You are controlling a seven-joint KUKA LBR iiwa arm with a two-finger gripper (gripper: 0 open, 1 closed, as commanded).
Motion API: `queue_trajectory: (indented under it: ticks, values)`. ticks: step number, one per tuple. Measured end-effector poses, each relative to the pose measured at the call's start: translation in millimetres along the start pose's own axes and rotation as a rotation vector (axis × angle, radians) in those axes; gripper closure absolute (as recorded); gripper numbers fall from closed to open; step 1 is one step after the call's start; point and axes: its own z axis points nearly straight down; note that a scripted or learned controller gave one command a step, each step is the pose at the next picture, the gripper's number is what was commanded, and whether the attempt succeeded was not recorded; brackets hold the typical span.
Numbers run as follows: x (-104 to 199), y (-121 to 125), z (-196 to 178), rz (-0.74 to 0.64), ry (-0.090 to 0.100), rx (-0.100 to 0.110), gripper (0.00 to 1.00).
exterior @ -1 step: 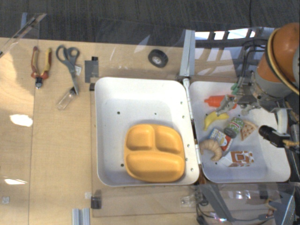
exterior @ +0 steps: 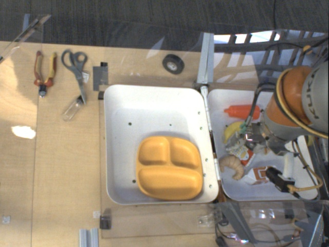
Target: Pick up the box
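The arm's hand point(exterior: 250, 137) hangs over the cluttered right bin point(exterior: 218, 153); its opening cannot be made out. The box point(exterior: 259, 174), flat white-and-orange cardboard, lies at that bin's near edge, partly hidden.

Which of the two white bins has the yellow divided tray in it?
The left bin. The yellow tray lies in it alone; the right bin, under the arm, holds a jumble of small items.

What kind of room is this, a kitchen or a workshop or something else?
Probably a robot lab or test bench rather than a kitchen. A grey-and-orange robot arm reaches over two white bins, and pliers, scissors and a tape roll lie on the wooden benchtop.
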Motion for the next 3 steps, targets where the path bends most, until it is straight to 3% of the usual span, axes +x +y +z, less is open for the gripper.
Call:
queue_trajectory:
  ticks: [1, 2, 3]
  values:
    - [-12.6, 20.4, 31.7, -0.025, -0.001, -0.012, 0.0]
    - [-14.2, 23.5, 19.4, -0.025, -0.005, -0.02, 1.0]
    - [34.3, 24.6, -101.3, -0.253, -0.001, -0.007, 1.0]
